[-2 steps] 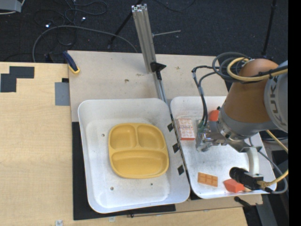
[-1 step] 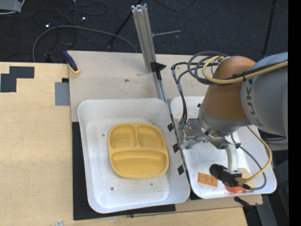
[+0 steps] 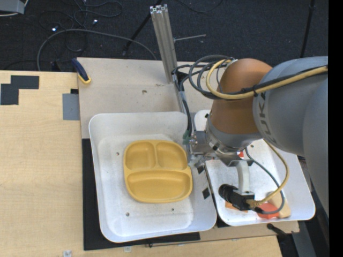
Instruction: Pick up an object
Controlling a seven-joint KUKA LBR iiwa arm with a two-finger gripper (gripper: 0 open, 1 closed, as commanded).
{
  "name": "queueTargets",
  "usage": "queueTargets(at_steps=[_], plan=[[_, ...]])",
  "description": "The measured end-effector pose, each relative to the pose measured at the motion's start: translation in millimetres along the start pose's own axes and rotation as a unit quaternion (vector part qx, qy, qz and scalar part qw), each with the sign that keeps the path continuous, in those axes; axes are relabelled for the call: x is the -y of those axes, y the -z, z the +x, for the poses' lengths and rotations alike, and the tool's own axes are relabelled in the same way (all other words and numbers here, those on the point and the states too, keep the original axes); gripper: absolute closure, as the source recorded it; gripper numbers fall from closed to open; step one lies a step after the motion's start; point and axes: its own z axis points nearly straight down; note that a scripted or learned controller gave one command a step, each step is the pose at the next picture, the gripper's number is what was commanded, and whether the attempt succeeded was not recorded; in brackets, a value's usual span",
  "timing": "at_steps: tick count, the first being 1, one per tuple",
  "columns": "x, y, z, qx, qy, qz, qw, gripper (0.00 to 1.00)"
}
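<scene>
- Starting at the front, the right bin [image 3: 303, 210] has a small orange thing [image 3: 269, 211] in its near corner. It is partly hidden, so I can't say what it is.
- The left bin [image 3: 107, 197] has a yellow plate [image 3: 158, 171] lying flat in it, over toward the bin's right side. The plate has three sections.
- The plate looks like hard plastic. I think it is light and stiff and won't break easily. It also looks smooth, so it may slip.
- It lies flat, so there is not much to grab. The best spot looks like the raised rim on its right side. The little walls between the sections could work too.
- The gripper [image 3: 195, 155] is just beside the plate's right edge, over the spot where the two bins meet. I can't tell if it is spread or pressed together. I see nothing held in it.
- Farther back, a metal post [image 3: 163, 42] stands up from the bench [image 3: 123, 90].
</scene>
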Motion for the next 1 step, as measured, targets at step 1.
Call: queueTargets(at_steps=[1], plan=[[-7.3, -0.3, 43.8, 0.0, 0.0, 0.0, 1.0, 1.0]])
